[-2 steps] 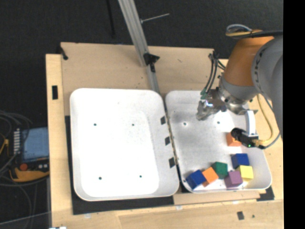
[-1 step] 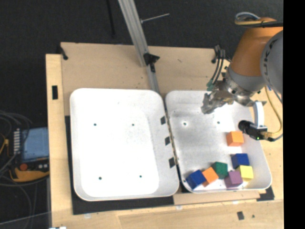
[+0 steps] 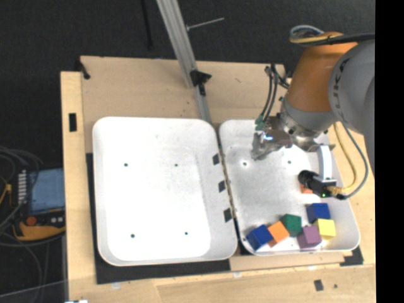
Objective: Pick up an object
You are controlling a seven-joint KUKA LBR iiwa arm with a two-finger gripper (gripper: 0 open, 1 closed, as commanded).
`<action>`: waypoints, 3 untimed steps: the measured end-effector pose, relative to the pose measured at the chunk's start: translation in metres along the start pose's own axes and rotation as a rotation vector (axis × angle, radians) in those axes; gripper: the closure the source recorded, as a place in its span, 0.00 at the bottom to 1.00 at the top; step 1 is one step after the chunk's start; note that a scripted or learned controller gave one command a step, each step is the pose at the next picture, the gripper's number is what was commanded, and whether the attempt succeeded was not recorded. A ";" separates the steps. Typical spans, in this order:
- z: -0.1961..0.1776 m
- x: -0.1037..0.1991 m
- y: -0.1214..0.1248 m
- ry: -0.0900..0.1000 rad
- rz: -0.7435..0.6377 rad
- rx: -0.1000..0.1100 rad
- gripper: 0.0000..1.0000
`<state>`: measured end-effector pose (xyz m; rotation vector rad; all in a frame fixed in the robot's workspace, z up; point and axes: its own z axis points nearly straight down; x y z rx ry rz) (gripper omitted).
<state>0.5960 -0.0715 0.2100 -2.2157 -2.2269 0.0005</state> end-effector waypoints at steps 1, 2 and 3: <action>0.004 0.053 -0.012 0.001 -0.002 0.001 1.00; -0.015 0.108 -0.025 0.003 -0.004 -0.004 1.00; -0.025 0.161 -0.029 0.002 -0.004 -0.002 1.00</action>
